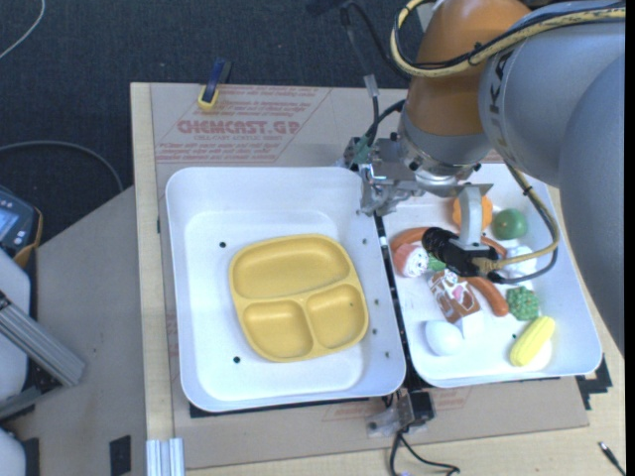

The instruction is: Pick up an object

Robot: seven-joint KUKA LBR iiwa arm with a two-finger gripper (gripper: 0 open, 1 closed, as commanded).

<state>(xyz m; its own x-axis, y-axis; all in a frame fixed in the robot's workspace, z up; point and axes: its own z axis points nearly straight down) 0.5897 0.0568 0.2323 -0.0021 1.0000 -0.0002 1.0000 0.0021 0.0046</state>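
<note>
the arm (516,77) reaches in from the right, wrist down over the far edge where the two bins meet. the gripper (375,198) hangs there; its state cannot be told. the toys (466,286), small, mixed, bright plastic food, lie heaped in the right bin (580,340). a yellow tray (298,296) sits in the left bin (193,296).
</note>
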